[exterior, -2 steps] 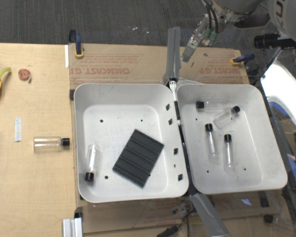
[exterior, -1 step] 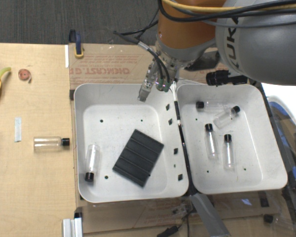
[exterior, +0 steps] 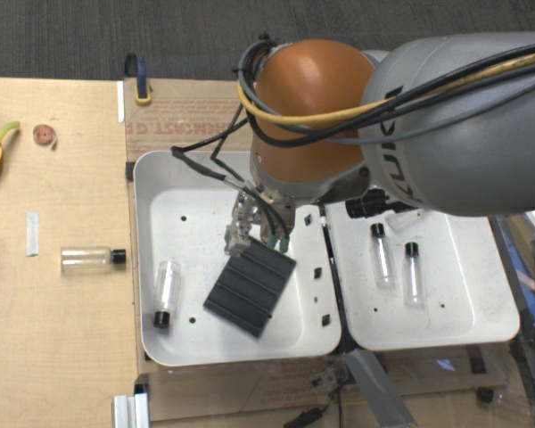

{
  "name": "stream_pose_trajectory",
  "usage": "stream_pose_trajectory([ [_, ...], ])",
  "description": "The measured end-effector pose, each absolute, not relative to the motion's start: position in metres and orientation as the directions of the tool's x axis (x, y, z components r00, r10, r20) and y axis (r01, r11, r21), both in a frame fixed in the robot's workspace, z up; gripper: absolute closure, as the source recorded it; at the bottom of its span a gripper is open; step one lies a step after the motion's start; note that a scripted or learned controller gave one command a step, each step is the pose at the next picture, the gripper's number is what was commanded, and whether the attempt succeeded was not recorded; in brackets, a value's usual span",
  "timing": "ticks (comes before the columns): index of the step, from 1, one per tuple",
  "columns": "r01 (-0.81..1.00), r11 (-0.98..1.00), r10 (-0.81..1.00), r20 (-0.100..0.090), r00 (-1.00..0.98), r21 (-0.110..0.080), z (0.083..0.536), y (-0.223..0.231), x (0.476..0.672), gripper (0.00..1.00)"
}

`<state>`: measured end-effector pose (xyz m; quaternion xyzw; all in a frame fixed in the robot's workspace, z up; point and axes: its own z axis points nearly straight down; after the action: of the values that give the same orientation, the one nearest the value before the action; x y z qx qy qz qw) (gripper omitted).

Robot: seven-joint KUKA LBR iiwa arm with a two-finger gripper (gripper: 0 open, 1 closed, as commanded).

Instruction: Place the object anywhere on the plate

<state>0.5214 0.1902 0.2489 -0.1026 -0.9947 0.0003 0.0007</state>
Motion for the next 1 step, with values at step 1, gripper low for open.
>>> stream_pose_trajectory([
  [1, 0.090, 0.996, 0.090, 0.001, -0.996, -0.001, 0.1859, 0.2285, 0.4779, 1.00],
])
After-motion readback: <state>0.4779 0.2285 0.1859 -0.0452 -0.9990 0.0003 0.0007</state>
